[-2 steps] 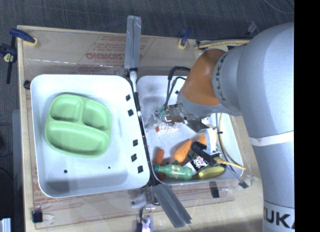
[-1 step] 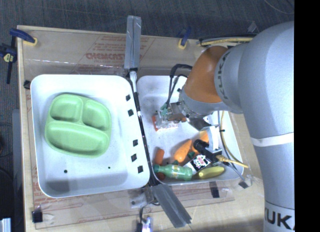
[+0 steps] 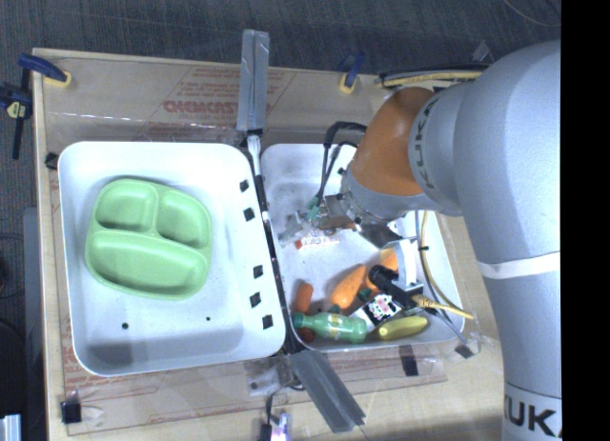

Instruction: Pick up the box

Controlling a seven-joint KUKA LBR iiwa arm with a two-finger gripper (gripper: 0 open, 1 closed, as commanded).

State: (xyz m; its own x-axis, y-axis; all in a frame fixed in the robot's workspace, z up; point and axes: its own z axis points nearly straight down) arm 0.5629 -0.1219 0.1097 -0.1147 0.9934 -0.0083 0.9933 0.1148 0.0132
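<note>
At the front edge of the right bin (image 3: 291,174) lie a green bottle (image 3: 329,325) and a yellow thing (image 3: 405,327), and just behind them are a small white thing with black marks (image 3: 383,309) and an orange carrot (image 3: 348,284). The left bin (image 3: 152,334) holds a green tray with three parts (image 3: 151,236). Farther back, near the middle of the right bin, the small red and white box (image 3: 313,240) lies flat, and the claw (image 3: 327,212) hangs just over its back edge; I cannot tell how far open the claw is or if it touches the box.

Light is even and fairly bright; the left bin (image 3: 152,330), well left of the gripper (image 3: 322,212), glares pale; faint shadow lies just beside the gripper; detail is mildly blurred throughout.
</note>
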